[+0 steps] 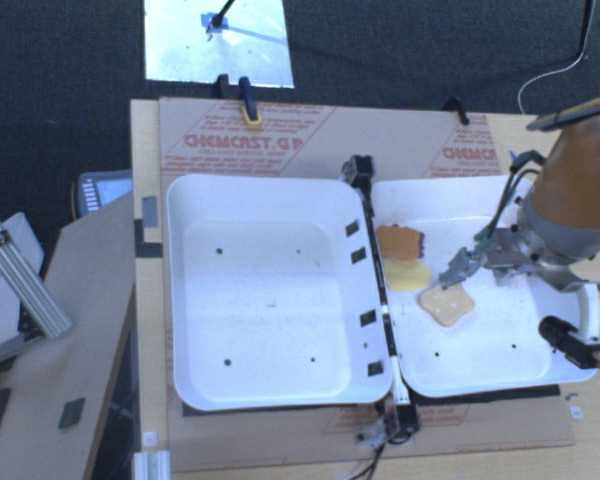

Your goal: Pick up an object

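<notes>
In the right shallow white bin we see three soft foam toy foods huddled near the middle wall: a brown bread-like piece, a yellow slab and a pale tan slice. They lie loose, easy to reach from above. We reach in from the right, arm bent low, and our metal two-finger gripper hangs just above the tan slice. We cannot tell how it is set

Red print "CHEMCAST GP" is read on the protective sheet under the bins; it is repeated, partly cut off, near the right bin
</notes>
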